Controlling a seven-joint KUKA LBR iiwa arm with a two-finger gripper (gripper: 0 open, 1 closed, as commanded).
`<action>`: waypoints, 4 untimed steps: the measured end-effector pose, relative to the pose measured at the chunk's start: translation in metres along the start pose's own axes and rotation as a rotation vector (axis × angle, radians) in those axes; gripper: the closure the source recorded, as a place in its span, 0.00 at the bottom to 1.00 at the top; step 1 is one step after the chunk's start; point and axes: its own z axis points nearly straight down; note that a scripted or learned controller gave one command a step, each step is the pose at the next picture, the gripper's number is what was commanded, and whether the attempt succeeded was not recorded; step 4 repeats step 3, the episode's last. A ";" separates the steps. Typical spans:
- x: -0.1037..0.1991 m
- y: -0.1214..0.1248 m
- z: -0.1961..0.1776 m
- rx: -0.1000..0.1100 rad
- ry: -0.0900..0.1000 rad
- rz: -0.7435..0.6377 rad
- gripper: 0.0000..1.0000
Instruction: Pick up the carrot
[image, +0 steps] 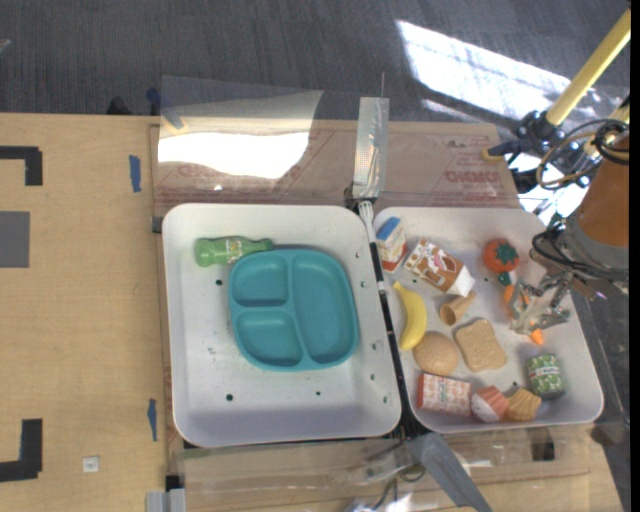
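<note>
Camera view puts my grey two-finger gripper (540, 312) low in the right white bin (585, 395), directly beside the small orange carrot (511, 294), which lies just left of it; I cannot tell its opening.

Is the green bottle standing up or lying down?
Lying down. The green plastic bottle rests on its side on the floor of the left white bin, lengthwise along the top edge of the teal divided plate.
</note>
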 end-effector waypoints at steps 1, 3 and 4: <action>0.032 0.051 0.022 0.015 -0.003 -0.303 1.00; -0.068 0.176 -0.103 0.013 -0.007 -0.217 1.00; -0.068 0.176 -0.103 0.013 -0.007 -0.217 1.00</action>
